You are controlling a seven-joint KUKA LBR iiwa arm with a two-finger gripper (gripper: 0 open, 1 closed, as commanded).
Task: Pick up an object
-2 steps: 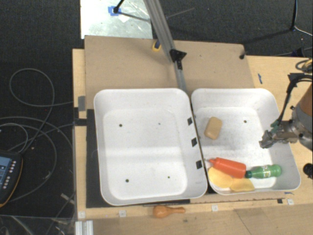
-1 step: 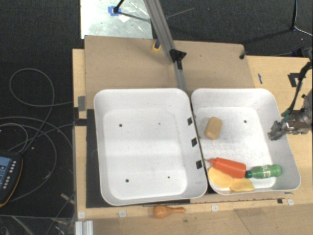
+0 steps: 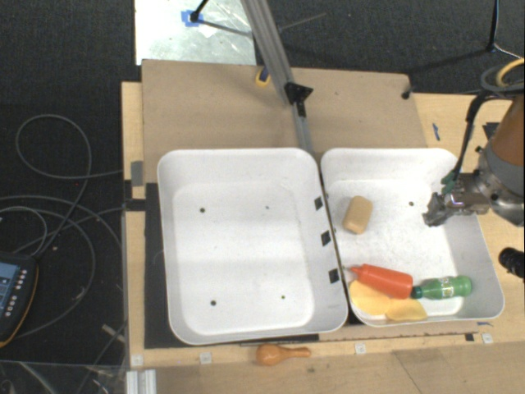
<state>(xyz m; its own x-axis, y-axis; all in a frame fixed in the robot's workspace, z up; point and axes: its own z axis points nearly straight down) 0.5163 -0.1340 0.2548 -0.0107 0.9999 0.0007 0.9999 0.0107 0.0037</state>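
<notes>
- The tan cylindrical block [image 3: 358,214] lies alone in the right bin [image 3: 410,167], upper left, well apart from the orange bottle [image 3: 384,279]: probably the easiest target.
- The gripper [image 3: 435,212] hovers near the bin's right side; I cannot tell its jaw state.
- Centre above the block before descending.

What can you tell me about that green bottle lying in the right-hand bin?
The green bottle is small, looks like translucent green plastic, and has a pale label band around its middle. It lies on its side near the front of the right bin, roughly parallel to the front wall. Its left end meets the orange-red bottle, and the yellow pieces lie just in front of it, seemingly touching. The gripper is above and apart from it, toward the bin's right wall.
</notes>
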